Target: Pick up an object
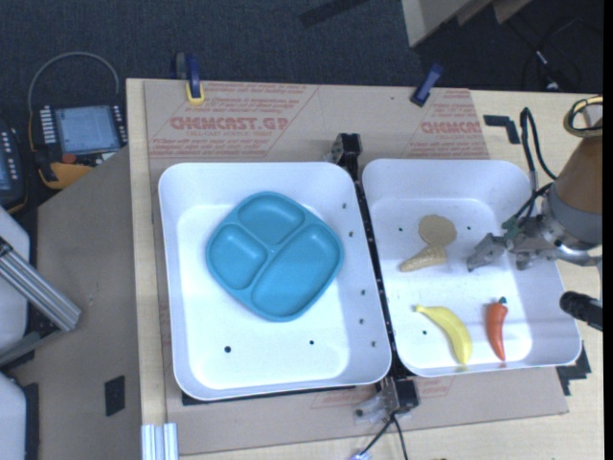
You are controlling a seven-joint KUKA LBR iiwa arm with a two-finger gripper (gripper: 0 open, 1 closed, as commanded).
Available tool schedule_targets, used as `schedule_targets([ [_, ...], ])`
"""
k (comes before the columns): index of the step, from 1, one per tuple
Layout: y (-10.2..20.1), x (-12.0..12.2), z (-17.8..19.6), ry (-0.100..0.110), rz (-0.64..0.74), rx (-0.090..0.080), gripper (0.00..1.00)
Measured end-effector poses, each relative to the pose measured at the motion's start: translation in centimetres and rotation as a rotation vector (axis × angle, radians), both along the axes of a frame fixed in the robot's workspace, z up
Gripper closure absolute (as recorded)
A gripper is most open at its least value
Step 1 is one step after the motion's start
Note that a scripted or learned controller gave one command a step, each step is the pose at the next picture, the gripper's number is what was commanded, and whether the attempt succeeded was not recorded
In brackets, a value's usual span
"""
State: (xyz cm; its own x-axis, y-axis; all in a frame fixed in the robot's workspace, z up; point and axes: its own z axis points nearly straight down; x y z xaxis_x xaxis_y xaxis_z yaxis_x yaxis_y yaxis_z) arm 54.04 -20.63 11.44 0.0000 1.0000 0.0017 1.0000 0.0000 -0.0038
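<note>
Tan ice cream cone toy (pixel 430 241) lies in the right bin (pixel 460 175), upper-middle, long axis slanting from scoop at upper right to tip at lower left. Gripper (pixel 487 250) sits just right of it, near the scoop end, apart from it, holding nothing; open or closed, cannot tell. Likely target is the cone, to the gripper's left. Banana (pixel 448 330) and red chili pepper (pixel 496 329) lie nearer the front. Blue divided plate (pixel 275 255) sits in the left bin (pixel 192 353).
</note>
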Motion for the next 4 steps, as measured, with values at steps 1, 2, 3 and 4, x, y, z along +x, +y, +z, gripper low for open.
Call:
schedule_targets([
  [1, 0.0, 0.1, 1.2, -0.005, 0.0, -0.002, 1.0],
  [2, -0.2, -0.1, 5.3, -0.006, 0.0, -0.003, 1.0],
  [3, -0.3, 0.0, 8.9, -0.008, 0.001, -0.004, 1.0],
  [4, 5.4, -0.8, 8.4, -0.001, 0.005, 0.001, 1.0],
])
